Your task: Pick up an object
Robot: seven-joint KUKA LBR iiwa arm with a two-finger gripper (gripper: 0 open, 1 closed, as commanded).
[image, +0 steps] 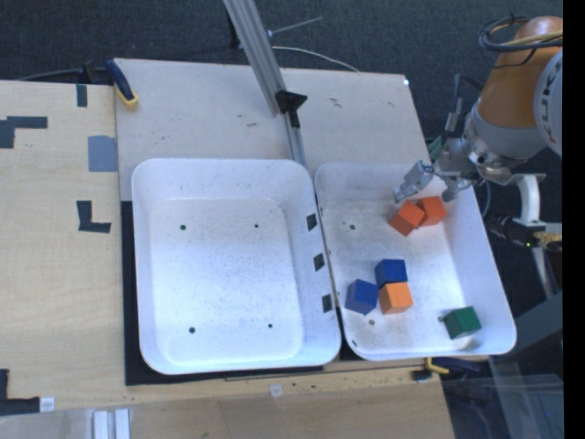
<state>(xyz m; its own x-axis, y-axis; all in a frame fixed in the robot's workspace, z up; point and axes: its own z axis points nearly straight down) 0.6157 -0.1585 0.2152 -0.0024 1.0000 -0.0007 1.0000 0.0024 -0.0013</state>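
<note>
In the right bin (475, 245) lie several small blocks. Two red-orange blocks (408, 218) (431, 210) sit touching each other near the bin's upper right. Lower down are two blue cubes (390, 272) (361, 295) and an orange cube (396, 297), close together. A green block (462, 321) rests near the bin's lower right corner. My gripper (428, 187) hovers just above the two red-orange blocks with its fingers spread and nothing between them.
The left bin (146, 245) stands beside the right one. A slanted metal rail (260, 48) crosses the bench behind the bins. A blue and yellow clamp (122, 83) sits at the bench's upper left. The arm's orange band (512, 90) is at the right.
</note>
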